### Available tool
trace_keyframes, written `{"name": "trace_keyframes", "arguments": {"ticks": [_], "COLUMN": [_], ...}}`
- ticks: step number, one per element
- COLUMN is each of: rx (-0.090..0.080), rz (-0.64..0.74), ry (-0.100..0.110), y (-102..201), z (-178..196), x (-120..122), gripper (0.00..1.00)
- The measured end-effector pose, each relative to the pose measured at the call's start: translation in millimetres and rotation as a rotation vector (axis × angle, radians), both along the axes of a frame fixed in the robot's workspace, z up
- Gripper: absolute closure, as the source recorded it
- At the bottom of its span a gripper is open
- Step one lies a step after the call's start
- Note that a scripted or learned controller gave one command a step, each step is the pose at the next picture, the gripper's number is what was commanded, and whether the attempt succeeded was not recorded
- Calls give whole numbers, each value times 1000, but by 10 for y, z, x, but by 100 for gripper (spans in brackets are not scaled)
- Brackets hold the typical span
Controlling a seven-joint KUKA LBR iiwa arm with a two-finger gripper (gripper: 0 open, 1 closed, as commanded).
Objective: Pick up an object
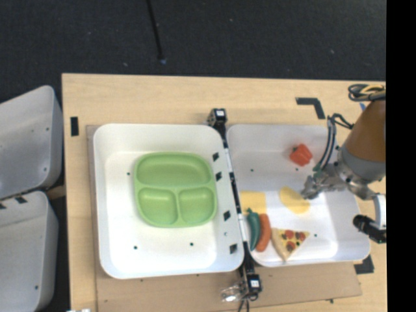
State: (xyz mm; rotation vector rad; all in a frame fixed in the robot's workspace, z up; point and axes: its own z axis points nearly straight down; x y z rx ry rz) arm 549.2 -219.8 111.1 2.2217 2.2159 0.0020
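Observation:
The right bin [260, 148] holds several toy foods. A red piece [300, 155] lies near its back, a yellow banana-like piece [292, 201] in the middle, a yellow square [253, 202] to the left, a red and green vegetable [259, 229] at the front left, and a pizza slice [288, 241] at the front. My gripper [312, 190] reaches in from the right and sits right at the right end of the yellow banana-like piece, low in the bin.
The left bin [117, 239] carries a green divided plate [174, 188]. A black-clipped divider [229, 187] separates the two bins. Grey and orange arm body [367, 142] hangs over the right bin's right edge. Wooden bench [130, 96] surrounds both bins.

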Motion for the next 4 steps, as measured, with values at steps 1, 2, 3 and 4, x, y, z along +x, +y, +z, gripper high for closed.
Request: {"name": "trace_keyframes", "arguments": {"ticks": [1,2,3,4], "rx": [0,0,-1,2], "rz": [5,7,7,11], "ry": [-1,-2,-2,1], "y": [-51,16,2,540], "z": [438,904,1438,1517], "x": [48,51,65,139], "gripper": [100,100,100,100]}}
